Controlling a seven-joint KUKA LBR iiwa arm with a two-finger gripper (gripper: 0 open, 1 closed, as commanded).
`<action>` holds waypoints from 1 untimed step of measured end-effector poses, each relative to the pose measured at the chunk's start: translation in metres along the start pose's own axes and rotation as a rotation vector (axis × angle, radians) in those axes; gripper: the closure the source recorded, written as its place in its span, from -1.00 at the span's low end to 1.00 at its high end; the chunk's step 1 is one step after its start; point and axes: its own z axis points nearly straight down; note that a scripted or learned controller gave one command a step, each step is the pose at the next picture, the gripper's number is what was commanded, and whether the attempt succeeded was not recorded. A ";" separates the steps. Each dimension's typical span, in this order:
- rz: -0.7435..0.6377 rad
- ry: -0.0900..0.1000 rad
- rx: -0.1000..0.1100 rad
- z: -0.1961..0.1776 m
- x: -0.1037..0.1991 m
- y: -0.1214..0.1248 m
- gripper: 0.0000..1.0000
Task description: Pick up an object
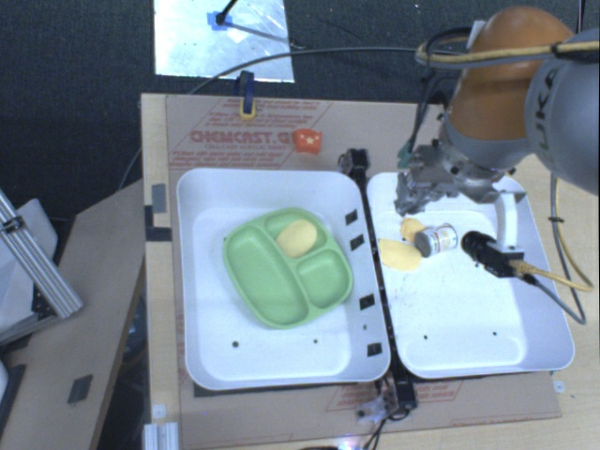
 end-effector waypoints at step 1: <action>0.000 0.000 0.001 0.002 0.052 -0.011 1.00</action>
